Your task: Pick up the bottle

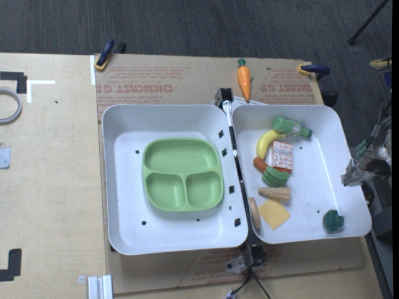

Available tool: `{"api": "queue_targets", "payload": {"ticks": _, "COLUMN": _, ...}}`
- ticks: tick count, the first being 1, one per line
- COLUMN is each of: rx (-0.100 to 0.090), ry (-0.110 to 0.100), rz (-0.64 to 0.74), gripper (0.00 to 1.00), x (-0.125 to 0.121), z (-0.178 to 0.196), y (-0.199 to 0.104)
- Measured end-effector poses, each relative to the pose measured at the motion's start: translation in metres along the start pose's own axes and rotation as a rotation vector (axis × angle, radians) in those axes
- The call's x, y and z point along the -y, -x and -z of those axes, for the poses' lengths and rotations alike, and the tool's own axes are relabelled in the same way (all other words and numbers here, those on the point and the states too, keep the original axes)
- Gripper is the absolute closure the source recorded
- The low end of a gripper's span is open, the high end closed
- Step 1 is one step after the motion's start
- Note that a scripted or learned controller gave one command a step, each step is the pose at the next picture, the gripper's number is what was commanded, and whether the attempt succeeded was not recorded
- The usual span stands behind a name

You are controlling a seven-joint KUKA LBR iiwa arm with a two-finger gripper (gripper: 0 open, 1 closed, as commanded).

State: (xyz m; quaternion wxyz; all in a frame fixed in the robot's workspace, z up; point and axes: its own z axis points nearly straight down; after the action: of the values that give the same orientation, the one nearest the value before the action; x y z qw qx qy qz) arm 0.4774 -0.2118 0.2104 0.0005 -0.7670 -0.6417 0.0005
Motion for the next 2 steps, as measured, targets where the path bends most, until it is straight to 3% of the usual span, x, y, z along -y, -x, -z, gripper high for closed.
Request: {"api": "queue_targets", "payload": {"ticks": 2, "rx": 0.002, "ry": 0.001, "rz": 0.003, "gripper": 1.0, "x": -0.0011, "z": 0.0188, "y": 0.0002}}
